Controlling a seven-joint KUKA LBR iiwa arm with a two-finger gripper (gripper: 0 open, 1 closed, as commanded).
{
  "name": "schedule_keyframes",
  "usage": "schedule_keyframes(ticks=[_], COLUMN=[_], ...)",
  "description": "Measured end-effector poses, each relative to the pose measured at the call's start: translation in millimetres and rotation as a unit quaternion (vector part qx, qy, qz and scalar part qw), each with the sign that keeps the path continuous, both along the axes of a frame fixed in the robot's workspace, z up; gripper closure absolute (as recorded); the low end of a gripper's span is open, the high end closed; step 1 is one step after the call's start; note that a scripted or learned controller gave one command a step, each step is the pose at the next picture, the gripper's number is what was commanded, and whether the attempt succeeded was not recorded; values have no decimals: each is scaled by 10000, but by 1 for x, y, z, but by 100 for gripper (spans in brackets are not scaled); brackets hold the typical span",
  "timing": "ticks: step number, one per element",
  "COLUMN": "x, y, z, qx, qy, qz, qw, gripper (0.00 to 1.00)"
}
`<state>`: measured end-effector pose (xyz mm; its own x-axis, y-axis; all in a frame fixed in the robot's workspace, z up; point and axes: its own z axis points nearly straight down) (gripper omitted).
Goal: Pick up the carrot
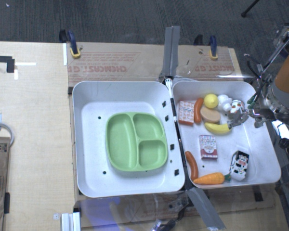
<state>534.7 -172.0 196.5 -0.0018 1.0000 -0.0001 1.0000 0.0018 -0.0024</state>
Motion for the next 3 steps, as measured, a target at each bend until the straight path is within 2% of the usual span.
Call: schedule_keyframes(ticks=[1, 2, 3], x=[-4, 74, 49], y=[56, 24, 40], z=[-101, -100, -100], qx=[-5, -9, -11], qy=[-29, -62, -60], qz=[-1165, -1639, -146], qw=[9932, 9865, 9999], gripper=[0, 0, 0])
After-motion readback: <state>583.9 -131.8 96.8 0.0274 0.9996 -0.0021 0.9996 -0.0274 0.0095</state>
